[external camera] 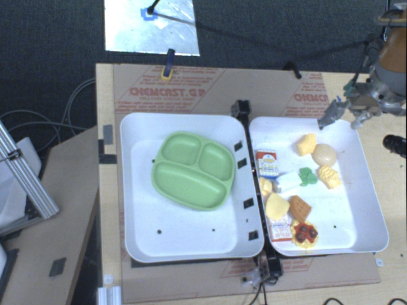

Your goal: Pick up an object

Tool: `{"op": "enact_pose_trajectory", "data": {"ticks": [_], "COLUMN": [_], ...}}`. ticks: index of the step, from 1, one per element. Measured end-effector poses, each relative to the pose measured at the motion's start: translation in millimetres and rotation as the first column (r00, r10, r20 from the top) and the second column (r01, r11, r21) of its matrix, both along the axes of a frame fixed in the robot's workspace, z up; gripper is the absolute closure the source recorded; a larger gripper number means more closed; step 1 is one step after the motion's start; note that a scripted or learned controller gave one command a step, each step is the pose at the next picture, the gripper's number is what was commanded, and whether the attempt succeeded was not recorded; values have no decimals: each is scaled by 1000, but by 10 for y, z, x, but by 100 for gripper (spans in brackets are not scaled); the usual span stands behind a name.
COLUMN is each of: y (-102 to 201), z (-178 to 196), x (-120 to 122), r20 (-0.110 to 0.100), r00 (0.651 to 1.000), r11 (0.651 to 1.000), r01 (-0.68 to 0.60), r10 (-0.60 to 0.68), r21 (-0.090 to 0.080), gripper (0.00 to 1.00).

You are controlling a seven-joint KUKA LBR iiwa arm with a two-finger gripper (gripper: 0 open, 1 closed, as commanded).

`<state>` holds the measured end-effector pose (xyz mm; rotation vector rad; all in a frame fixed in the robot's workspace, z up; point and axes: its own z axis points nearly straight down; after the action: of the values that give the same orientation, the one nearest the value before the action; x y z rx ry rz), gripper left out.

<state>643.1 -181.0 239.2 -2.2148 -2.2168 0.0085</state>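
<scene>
Your tool [341, 115] hangs over the far right corner of the right bin [365, 189], its two fingers spread apart and gripping nothing. Below it, toy foods lie scattered: a yellow piece [306, 145] beside a cream ball [325, 154], a green piece [308, 176], a small carton [268, 164]. A green divided plate [193, 170] sits in the left bin [143, 221].

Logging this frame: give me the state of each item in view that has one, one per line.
gripper: open, holding nothing, above the right bin's far edge
green divided plate: right side up in the left bin, compartments bare
small carton: lying flat by the right bin's left wall
toy foods: loose, scattered in the right bin, none gripped
</scene>
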Motion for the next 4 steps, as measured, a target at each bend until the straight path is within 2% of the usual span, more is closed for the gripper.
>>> {"op": "enact_pose_trajectory", "data": {"ticks": [1,2,3,4], "y": [5,30,84,77], "z": [73,-343,-901,-1464], "x": [24,53,-33,-53], "r20": [12,9,7,16], "r00": [1000,1000,1000,1000], "r11": [1000,1000,1000,1000], "r01": [-3,-5,-2,-1], "r10": [3,5,2,1], "r21": [-2,-2,-1,-3], "gripper": [0,0,0,0]}}
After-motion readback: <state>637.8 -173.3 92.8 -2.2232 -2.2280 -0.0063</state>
